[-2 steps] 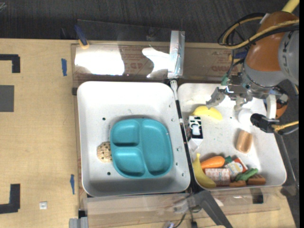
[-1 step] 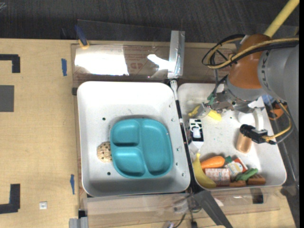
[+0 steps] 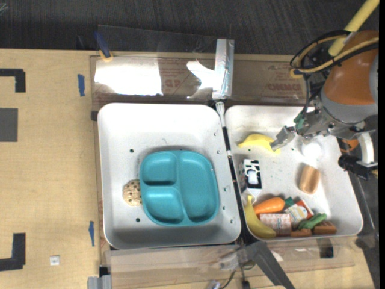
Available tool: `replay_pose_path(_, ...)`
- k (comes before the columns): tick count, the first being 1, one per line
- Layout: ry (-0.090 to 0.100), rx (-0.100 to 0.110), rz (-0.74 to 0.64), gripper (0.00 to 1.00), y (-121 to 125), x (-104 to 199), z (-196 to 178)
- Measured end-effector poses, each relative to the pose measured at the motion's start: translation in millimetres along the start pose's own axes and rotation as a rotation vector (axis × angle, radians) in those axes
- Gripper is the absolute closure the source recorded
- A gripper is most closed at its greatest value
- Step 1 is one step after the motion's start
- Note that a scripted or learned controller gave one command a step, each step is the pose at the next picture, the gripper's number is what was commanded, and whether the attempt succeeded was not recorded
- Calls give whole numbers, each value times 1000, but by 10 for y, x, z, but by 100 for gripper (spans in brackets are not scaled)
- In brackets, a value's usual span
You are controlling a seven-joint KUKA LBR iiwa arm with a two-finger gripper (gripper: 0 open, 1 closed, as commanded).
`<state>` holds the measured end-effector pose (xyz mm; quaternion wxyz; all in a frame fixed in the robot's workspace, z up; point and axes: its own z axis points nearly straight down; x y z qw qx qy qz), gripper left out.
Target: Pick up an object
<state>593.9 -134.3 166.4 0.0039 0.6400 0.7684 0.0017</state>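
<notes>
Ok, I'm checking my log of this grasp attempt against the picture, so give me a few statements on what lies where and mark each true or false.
1. The teal divided tray lies in the left bin. True.
2. The cookie lies in the right bin. False: it lies in the left bin, against the tray's left edge.
3. The gripper is over the right bin, next to the small yellow piece. True.
4. The carrot lies by the right bin's far wall. False: it lies near the front, among the pile.
5. The copper cylinder stands in the tray. False: it is in the right bin.
</notes>
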Motion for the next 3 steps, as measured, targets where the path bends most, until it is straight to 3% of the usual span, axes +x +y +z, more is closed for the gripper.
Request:
replay_pose_path(1,3,9,129,0,438,166,740)
replay_pose_path(2,2,3,128,100,458,166,615)
replay_pose_path(3,3,-2,209,100,699,707,-666)
